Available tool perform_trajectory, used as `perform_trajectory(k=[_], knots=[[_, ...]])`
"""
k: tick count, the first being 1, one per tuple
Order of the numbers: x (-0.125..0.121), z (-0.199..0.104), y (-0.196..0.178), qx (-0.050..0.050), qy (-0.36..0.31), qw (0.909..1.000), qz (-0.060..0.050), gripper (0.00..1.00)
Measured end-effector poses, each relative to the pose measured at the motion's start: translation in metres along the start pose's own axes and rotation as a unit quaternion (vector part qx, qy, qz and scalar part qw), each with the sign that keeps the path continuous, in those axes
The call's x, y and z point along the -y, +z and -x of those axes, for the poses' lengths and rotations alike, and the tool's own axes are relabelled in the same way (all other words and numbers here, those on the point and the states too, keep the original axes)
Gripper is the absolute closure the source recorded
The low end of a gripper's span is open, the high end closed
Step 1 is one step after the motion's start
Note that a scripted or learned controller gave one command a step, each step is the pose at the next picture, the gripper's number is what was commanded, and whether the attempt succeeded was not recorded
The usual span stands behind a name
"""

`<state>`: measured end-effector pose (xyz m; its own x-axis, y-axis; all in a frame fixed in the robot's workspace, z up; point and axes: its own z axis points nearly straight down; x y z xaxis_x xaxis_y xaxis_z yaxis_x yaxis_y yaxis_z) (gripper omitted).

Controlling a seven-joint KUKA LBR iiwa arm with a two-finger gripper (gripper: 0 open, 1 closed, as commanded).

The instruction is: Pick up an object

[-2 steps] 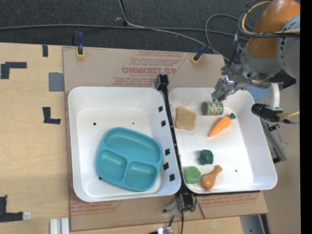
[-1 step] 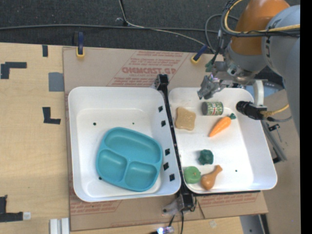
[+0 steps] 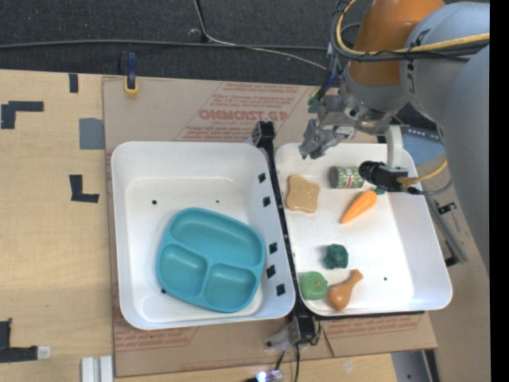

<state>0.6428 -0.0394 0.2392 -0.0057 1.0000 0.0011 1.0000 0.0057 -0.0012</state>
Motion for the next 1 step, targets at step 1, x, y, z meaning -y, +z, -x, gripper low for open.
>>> perform_trajectory(k=[1], knots=[[0.0003,-0.0636,0.0057,0.000,0.000,1.0000,0.000,1.00]])
